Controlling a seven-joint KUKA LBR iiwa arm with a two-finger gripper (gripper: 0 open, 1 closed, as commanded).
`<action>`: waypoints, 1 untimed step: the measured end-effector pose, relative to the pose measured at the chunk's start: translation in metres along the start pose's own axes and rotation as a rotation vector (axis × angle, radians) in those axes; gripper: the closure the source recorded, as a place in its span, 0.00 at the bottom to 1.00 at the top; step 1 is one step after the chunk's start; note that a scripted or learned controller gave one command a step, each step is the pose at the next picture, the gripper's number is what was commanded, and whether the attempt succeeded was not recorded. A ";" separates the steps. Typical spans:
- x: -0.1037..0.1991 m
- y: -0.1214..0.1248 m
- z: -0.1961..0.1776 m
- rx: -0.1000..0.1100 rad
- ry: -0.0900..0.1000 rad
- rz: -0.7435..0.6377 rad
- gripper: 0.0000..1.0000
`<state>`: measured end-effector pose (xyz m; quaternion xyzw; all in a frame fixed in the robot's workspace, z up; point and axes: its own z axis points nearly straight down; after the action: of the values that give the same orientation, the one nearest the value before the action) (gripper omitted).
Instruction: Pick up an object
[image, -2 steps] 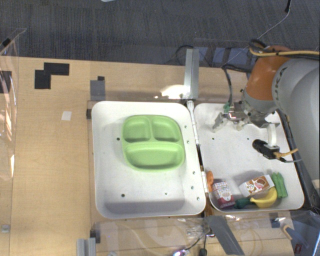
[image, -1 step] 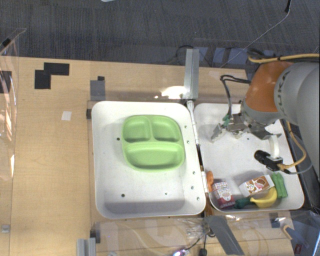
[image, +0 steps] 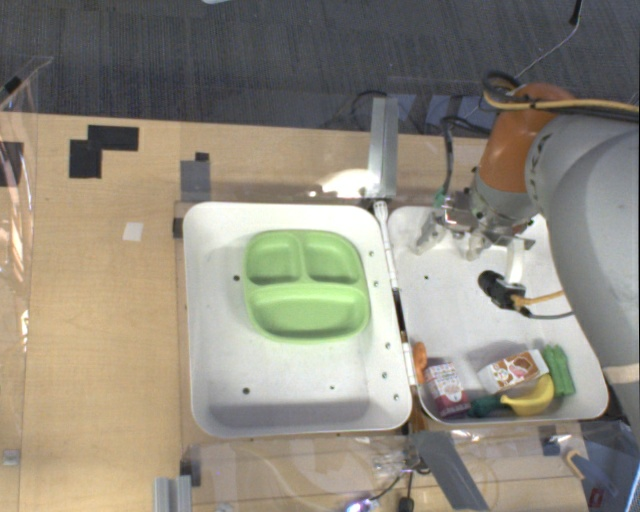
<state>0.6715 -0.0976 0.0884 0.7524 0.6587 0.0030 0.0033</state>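
Down at the front of the right bin (image: 590, 395), closest to the camera, a little pile of stuff can be seen: an orange piece (image: 420, 354) against the left wall, then a small dark red packet (image: 444, 385), a green item (image: 488, 404) that can't really be identified, a white carton with a printed picture (image: 512, 370), a yellow banana (image: 530, 396) just below it, and a green bar-shaped thing (image: 558, 369) at the far right. They're all bunched together, touching or nearly so.

Going left to right across the whole scene: the wooden bench (image: 100, 300) is marked with a couple of black patches (image: 100, 146) near its far edge. The left bin (image: 290, 410) is occupied by a green divided plate (image: 305, 283), with three compartments, lying flat around the middle.

Further right, in the far part of the right bin, the end effector (image: 470, 237) is seen hanging low over the white floor, well apart from the pile. Whether its fingers are spread or pressed together can't be told from this angle, and nothing is seen pinched in it. A black cable piece with a yellow lead (image: 505, 291) is seen just in front of it. The orange band (image: 512, 150) and grey arm body (image: 600, 210) are seen coming in from the right.
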 end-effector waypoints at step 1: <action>-0.007 -0.028 -0.002 -0.002 0.001 -0.057 0.00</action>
<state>0.6429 -0.1008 0.0897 0.7334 0.6798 0.0038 0.0037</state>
